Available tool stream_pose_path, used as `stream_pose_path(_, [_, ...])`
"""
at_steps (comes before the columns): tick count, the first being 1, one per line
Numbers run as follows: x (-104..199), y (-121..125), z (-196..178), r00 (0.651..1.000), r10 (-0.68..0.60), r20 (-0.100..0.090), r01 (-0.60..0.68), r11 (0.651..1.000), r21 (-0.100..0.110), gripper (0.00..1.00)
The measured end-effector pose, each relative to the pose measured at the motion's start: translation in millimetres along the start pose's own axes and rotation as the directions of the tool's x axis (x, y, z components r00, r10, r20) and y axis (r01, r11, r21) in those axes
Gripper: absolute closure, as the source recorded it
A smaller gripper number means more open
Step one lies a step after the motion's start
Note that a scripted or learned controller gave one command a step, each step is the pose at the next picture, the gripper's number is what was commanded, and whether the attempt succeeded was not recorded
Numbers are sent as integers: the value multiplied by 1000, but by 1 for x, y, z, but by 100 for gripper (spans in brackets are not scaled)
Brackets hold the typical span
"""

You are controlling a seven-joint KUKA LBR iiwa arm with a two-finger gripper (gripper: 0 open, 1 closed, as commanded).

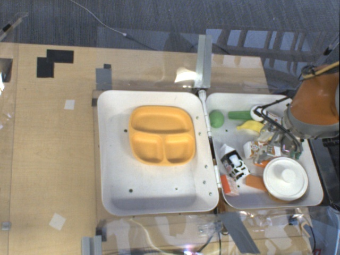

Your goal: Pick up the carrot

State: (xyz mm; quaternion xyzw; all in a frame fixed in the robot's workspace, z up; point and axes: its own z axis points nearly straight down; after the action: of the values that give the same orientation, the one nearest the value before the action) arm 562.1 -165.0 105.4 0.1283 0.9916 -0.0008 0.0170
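Carrot half under white bowl; gripper apparently above clutter (finger state unclear).

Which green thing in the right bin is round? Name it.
The green ball at the right bin's left wall; the other green thing beside it is long and narrow.

A pale wooden desk is taking up most of the view, with black tape marks lying near its far left corner. Grey carpet is running beyond its far edge, where a thin cable is trailing.
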Motion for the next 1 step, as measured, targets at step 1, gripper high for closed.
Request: stream_pose_path(1, [-7,58,12,973,231,-24,-231,973,5,100])
